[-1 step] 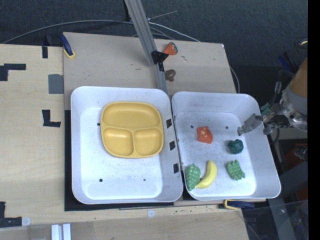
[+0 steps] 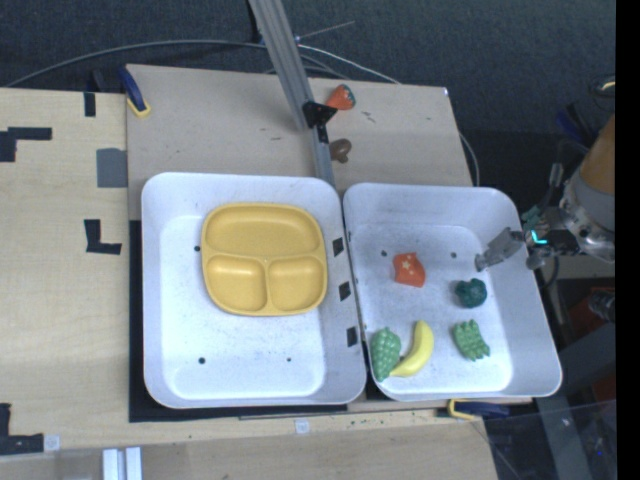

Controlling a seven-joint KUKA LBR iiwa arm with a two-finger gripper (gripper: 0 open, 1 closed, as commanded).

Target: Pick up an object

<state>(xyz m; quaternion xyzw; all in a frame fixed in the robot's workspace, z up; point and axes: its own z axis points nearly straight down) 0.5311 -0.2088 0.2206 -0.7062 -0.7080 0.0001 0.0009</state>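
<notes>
Banana low in bin; claw above, empty.

Right bin: a red piece sits mid-frame, a dark green lump to its right. Below, a yellow banana leans against green grapes; a leafy green piece lies lower right.

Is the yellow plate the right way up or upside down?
Right way up. The yellow plate shows its three hollow sections facing upward in the left bin.
</notes>
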